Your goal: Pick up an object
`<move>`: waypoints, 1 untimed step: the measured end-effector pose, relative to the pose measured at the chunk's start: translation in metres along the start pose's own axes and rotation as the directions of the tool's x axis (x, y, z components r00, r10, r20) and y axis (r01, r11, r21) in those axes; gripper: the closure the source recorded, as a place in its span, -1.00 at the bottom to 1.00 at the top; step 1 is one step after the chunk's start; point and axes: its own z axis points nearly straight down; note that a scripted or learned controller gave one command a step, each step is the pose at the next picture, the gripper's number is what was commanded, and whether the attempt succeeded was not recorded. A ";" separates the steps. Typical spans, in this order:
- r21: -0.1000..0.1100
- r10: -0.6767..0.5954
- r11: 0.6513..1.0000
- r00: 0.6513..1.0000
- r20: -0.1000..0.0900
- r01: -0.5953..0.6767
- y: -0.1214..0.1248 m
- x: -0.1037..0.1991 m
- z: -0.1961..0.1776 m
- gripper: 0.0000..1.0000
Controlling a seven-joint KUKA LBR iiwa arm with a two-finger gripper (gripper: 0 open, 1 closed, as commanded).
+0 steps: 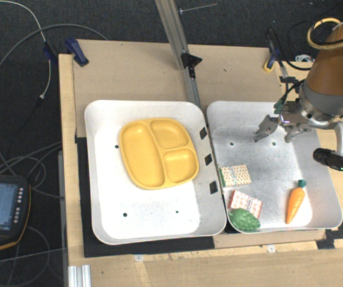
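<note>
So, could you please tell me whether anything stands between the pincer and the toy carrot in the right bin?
Nothing visible does. The pincer hangs over the right bin's upper part; bare bin floor lies between it and the carrot near the lower right corner.

The arm (333,70) has an orange band above a grey wrist, a black stub at 4 o'clock, and metal-grey jaws.
</note>
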 end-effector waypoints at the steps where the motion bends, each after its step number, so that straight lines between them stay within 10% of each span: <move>1: 0.001 -0.002 1.000 1.000 -0.001 0.002 0.004 0.007 0.061 -1.00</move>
